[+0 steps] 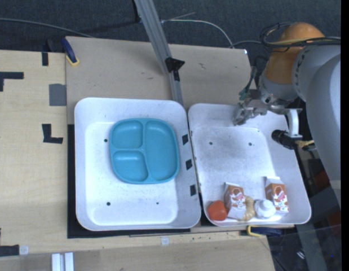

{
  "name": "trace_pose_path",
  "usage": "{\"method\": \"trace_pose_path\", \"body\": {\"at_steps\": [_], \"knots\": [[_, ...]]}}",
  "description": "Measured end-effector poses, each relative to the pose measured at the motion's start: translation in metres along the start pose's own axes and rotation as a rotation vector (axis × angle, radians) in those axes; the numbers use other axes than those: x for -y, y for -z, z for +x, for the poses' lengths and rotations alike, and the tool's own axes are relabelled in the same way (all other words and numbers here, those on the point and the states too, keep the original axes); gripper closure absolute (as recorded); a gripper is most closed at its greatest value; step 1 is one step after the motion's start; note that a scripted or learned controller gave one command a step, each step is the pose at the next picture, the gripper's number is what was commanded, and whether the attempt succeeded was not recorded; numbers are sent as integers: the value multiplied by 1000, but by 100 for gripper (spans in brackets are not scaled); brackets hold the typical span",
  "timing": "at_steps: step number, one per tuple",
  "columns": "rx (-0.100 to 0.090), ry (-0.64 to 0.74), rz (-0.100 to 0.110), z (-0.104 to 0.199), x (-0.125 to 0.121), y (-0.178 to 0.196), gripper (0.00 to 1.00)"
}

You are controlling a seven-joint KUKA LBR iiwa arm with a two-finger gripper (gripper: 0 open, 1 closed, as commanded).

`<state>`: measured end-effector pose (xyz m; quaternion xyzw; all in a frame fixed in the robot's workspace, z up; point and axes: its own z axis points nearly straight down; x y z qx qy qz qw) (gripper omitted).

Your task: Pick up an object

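Objects for the pick sit bunched in the near edge of the right bin [287, 168]: red ball [217, 210] at left, carton [235, 199] just beside it, a tan piece [250, 208] touching that carton, then a white cap-like item [266, 209] against a 2nd carton [277, 195]. All huddle at the near wall, prob. because the bin floor slopes or they slid there; that crowding leaves little room for fingers betw. them.

Gripper [242, 114] is at the far-left corner of the same bin, well apart from the pile, w/ nothing seen betw. its fingers. Whether it's open or closed: can't tell, too small and blurred.

Left bin [84, 151] holds only a blue tray [144, 150], 3 compartments, lying flat near its middle, far from the arm.

Judgement: pick not begun; arm needs to come toward the near edge. Ball at the left end looks the most exposed target, though round, so may roll. Cartons lean on neighbours, so a grab there could drag 2 things.
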<state>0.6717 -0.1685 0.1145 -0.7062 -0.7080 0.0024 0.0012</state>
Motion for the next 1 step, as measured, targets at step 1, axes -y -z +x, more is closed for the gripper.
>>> {"method": "trace_pose_path", "body": {"at_steps": [1], "knots": [[-1, -1, -10, 4, -8, 60, 100]]}}
